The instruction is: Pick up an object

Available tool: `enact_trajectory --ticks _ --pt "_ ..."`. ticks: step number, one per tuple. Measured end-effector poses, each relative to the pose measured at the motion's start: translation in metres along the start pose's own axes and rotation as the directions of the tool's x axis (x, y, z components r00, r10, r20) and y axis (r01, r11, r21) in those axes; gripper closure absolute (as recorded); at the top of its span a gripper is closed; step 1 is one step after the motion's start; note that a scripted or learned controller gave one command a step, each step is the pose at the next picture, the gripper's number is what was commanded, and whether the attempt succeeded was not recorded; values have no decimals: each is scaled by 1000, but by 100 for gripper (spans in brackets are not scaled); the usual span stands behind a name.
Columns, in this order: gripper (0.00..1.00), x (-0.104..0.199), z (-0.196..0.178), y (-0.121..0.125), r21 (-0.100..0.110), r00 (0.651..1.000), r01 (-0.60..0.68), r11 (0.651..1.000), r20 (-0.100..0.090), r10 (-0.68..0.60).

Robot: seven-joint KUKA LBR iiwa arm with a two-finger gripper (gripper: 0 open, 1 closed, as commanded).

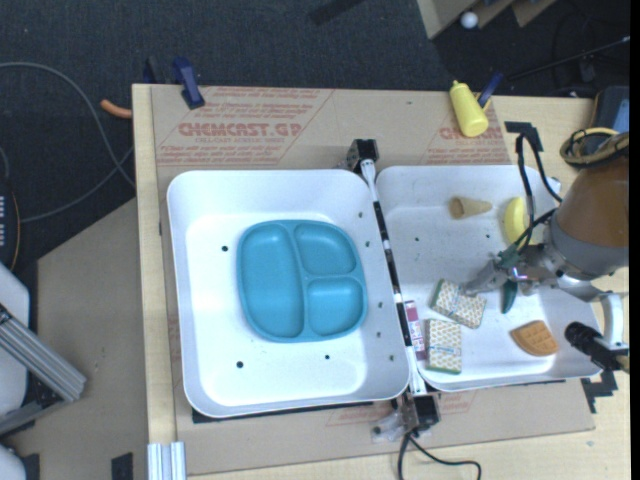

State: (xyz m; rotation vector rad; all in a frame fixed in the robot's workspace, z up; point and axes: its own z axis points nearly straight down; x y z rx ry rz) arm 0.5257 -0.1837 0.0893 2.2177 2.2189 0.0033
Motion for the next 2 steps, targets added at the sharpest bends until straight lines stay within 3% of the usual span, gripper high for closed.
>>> enact_trajectory --ticks 1,2 --pt "0 -13 -3 66 3 1000 0 1000 -1 0" --pt "0 -4 2 31 -2 1000 -1 1000 0 1"
